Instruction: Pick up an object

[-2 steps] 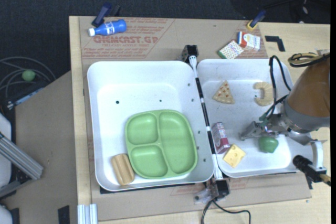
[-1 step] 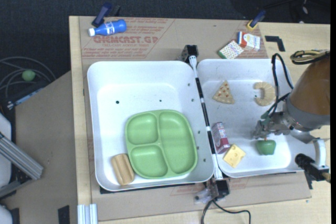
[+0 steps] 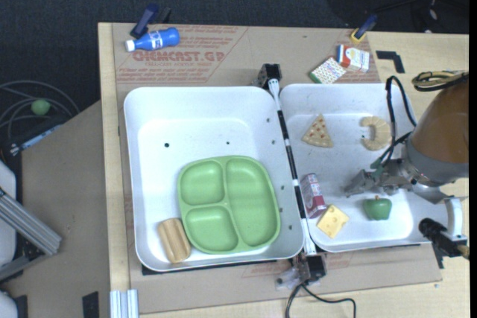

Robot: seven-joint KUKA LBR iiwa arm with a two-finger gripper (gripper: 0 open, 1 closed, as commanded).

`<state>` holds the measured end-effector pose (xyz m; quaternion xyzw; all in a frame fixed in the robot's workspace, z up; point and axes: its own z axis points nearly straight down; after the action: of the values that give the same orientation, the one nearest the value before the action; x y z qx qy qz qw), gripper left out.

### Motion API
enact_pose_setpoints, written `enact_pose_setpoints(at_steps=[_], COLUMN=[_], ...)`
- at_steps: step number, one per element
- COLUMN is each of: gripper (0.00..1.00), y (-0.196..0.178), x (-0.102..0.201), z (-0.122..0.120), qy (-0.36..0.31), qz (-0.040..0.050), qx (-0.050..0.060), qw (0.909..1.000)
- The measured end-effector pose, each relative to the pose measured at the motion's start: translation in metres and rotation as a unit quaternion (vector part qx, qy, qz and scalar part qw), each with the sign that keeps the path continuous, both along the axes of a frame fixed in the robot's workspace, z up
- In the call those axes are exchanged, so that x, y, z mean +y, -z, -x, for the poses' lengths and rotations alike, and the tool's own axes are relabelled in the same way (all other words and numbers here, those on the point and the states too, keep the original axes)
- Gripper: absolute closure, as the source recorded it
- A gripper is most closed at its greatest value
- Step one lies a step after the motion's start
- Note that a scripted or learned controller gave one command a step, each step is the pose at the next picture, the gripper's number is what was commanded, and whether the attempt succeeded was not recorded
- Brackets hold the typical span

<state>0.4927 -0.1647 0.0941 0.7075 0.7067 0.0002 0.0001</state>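
Two white bins are seen side by side in the camera view, and the right bin point(image 3: 339, 97) is taken as the landmark for everything that follows. Inside it, toward its near right corner, a small green pepper-like toy point(image 3: 378, 208) lies on the floor; this is judged the likeliest object for the pick. The gripper point(image 3: 367, 185) is held low over the same bin, just above and slightly left of the green toy, with the grey and orange arm point(image 3: 443, 138) reaching in across the bin's right wall. Dark finger parts can be made out pointing leftward, but how far they are spread cannot be told (the parts blur into the wiring), and nothing is seen held between them.

The green toy lies just to the near-right of the fingertips, close beside them but apart. It is roughly round, so no long axis needs to be matched; a short shift toward the bin's near right corner is judged to be what the move turns on.

Elsewhere in the right bin, a yellow cheese wedge point(image 3: 332, 221) and a small red packet point(image 3: 311, 194) lie by its left wall, and a pizza slice point(image 3: 317, 132) and a pale ring-shaped piece point(image 3: 376, 131) lie toward its far side. To the right bin's left, the other bin holds a green divided plate point(image 3: 227, 203).
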Motion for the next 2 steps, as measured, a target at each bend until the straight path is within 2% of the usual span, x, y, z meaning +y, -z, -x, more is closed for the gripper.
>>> enact_pose_setpoints(at_steps=[1,2], gripper=[0.0,0.0], y=[0.01,0.009], x=[0.002,-0.03], z=[0.014,-0.016], qy=[0.0,0.0], qz=[-0.0008,0.0008], qx=[0.002,-0.001], qw=[1.0,1.0])
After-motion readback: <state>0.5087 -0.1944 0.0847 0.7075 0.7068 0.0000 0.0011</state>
